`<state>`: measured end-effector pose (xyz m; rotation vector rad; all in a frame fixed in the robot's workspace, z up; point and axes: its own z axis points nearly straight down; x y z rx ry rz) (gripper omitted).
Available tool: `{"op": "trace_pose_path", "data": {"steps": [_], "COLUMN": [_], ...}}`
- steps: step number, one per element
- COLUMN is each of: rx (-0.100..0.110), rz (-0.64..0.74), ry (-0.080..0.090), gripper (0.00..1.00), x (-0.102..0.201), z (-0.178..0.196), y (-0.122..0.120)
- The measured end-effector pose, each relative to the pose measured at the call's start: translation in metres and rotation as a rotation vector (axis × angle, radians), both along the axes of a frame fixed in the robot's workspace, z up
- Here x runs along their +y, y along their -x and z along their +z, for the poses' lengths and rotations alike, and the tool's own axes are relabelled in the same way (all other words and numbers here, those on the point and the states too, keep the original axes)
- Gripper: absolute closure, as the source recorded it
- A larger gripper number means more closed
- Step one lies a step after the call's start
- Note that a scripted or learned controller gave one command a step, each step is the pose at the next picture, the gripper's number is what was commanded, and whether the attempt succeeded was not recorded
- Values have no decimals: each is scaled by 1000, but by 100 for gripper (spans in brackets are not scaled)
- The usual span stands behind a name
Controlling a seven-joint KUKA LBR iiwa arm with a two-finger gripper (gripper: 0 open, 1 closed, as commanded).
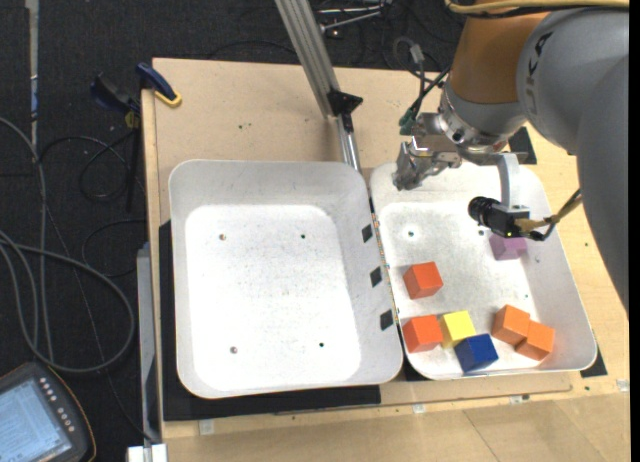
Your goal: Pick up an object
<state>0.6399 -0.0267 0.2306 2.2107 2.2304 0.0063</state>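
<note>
My gripper point(415, 172) hangs over the far left corner of the right bin point(572, 295), open, with nothing between its fingers. Several small blocks lie in that bin, all nearer the front than the gripper. An orange cube point(423, 279) sits in the middle. Along the front edge are another orange cube point(423, 331), a yellow cube point(459, 325) and a blue cube point(477, 352). Two orange blocks point(525, 332) touch each other at the front right. A purple block point(509, 246) lies at the right, partly hidden by a black fitting point(492, 212) on the arm.
The left bin point(182, 250) stands beside the right one, their rims touching. A slanted metal pole point(305, 35) runs down to the bins' shared far corner. A clamp point(150, 80) sits at the bench's far left corner. Cables lie on the floor at the left.
</note>
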Motion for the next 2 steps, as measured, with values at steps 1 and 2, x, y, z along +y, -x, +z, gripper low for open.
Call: {"op": "trace_pose_path", "data": {"steps": [1,2], "rx": [0,0], "rz": [0,-1], "ry": [0,0], "gripper": [100,100], "x": [60,106], "z": [7,11], "y": [-16,-24]}}
